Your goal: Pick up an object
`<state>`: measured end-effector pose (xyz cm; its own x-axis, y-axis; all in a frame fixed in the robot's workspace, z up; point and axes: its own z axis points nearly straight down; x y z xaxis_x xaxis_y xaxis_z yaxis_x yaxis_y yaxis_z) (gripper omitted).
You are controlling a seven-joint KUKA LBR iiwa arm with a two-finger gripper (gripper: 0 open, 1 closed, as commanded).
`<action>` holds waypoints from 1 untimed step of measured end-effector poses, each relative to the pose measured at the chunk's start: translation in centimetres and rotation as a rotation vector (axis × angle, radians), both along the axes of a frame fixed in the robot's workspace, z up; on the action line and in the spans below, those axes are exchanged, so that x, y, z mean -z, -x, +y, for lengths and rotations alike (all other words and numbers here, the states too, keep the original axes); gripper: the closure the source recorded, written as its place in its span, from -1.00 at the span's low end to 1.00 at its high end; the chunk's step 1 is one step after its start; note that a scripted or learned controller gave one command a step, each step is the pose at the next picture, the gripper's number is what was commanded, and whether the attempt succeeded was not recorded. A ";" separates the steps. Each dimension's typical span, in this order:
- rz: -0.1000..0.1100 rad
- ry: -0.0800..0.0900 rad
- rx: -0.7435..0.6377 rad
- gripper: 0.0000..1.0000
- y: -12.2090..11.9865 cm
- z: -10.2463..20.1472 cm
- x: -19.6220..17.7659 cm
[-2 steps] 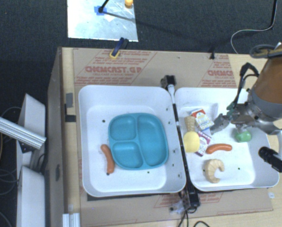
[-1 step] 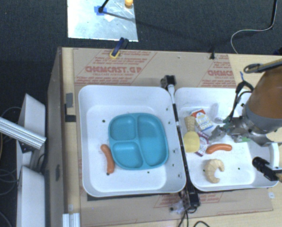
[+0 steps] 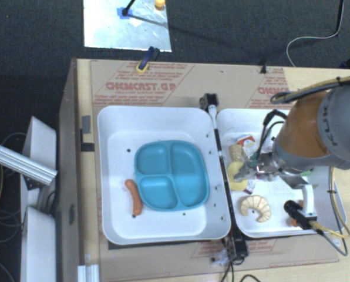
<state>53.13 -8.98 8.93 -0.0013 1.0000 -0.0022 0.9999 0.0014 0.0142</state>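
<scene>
The arm hangs low over the right bin, its gripper down among the clutter by that bin's left wall; whether it is released, clenched or grasping cannot be told. Just beside the gripper lie a yellow item and a small packet with red print, both crowded against the same wall. A croissant sits toward the right bin's near edge, a little apart from the gripper with white floor around it. Across the wall, the left bin holds a blue divided plate at its centre and a sausage touching the plate's left rim, with wide bare margins along its edges
</scene>
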 end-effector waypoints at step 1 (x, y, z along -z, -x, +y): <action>0.009 -0.002 -0.001 -1.00 -4.9 -1.6 0.3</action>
<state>58.07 -10.58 8.58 -0.0025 1.0000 -0.0005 1.0000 0.0025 0.0049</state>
